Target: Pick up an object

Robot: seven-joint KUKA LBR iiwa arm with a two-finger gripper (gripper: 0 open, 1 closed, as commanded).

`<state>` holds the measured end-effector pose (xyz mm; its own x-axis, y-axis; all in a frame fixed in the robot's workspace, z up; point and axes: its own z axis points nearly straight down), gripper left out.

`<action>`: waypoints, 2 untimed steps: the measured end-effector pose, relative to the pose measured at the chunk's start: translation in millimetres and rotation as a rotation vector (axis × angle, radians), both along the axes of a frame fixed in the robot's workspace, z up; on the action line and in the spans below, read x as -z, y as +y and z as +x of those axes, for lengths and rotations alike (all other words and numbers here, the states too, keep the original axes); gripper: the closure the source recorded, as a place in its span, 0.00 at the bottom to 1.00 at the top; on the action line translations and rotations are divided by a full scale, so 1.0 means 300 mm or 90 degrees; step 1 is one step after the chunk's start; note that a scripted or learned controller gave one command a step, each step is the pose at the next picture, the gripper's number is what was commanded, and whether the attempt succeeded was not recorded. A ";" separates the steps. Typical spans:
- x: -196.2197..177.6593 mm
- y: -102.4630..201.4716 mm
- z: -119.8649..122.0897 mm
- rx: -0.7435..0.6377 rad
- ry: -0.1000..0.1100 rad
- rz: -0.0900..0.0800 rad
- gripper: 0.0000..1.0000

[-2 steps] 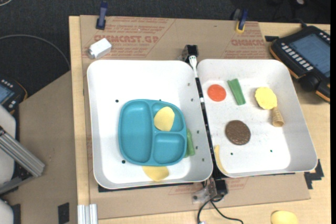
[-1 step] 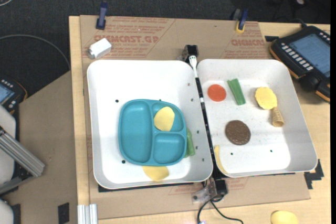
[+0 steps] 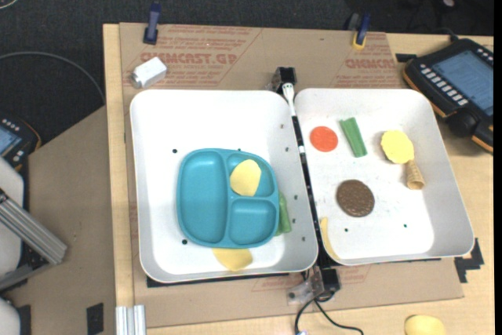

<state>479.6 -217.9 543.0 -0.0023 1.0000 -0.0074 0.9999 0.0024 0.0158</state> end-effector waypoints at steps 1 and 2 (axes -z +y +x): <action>0.233 -0.020 -0.002 0.003 0.013 0.005 1.00; 0.390 -0.019 -0.001 0.002 0.013 0.006 1.00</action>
